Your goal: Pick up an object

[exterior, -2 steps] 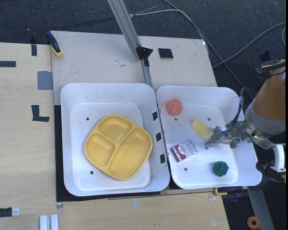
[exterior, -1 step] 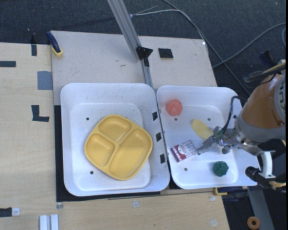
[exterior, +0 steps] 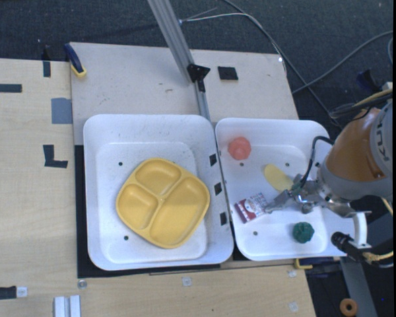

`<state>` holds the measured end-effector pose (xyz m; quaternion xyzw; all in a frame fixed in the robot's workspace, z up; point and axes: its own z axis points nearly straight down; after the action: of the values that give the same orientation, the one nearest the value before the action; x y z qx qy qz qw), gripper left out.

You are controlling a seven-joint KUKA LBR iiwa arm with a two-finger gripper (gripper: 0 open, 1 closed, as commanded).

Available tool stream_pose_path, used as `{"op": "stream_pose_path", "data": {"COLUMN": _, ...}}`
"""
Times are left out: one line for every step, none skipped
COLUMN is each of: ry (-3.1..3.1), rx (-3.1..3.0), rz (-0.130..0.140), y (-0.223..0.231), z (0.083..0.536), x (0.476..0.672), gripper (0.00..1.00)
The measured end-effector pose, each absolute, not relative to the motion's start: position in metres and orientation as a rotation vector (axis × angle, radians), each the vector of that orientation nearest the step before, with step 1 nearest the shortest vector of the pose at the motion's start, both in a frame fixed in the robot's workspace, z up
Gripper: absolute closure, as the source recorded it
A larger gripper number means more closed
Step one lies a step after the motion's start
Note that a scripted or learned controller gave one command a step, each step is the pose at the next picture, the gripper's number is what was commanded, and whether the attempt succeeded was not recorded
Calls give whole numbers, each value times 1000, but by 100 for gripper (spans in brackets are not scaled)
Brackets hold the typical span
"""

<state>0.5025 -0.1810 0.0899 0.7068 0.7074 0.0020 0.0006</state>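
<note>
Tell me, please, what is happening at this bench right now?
A grey and orange robot arm reaches into the right bin, its hand low beside a small red and white packet. A pink ball, a yellow piece and a green ball lie nearby. The left bin holds a yellow divided plate.

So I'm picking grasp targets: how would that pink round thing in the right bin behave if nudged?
The pink round object looks ball-like, so it would probably roll when pushed. It sits near the right bin back wall, which may stop it. It seems small, likely light.
</note>
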Motion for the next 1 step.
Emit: {"op": "stream_pose_path", "data": {"ry": 2215, "rx": 2212, "rz": 5, "y": -182, "z": 99, "x": 503, "gripper": 100}}
